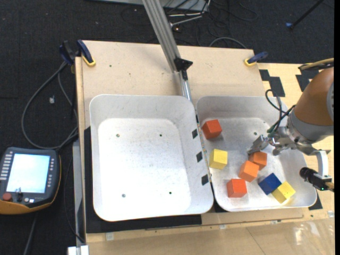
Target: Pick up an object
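Claw above orange cube, no legible writing

arm: cut off at right edge | tool: finger state unclear

No text, label, brand, number or sign can be read anywhere: the handheld pendant far to the left of the gripper shows a bright screen too washed out to read, and the coloured blocks beside the gripper bear no markings.
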Available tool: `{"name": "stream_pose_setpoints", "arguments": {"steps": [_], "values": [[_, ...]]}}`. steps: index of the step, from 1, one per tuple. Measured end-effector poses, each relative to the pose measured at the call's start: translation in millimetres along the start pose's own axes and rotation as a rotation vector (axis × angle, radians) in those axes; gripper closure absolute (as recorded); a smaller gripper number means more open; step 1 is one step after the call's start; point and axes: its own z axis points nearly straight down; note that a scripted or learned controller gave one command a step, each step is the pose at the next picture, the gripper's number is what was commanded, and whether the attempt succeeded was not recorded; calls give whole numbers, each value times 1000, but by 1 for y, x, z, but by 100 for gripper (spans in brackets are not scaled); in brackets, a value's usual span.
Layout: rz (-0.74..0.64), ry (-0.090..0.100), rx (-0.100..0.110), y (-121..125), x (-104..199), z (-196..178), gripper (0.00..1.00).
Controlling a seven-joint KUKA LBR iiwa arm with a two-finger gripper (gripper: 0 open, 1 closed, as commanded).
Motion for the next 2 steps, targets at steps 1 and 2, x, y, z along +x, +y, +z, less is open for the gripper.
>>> {"name": "stream_pose_setpoints", "arguments": {"steps": [1,2], "values": [[0,-1,-4,-67,-9,-2,0],[-10,0,4,-67,59,1,0]]}}
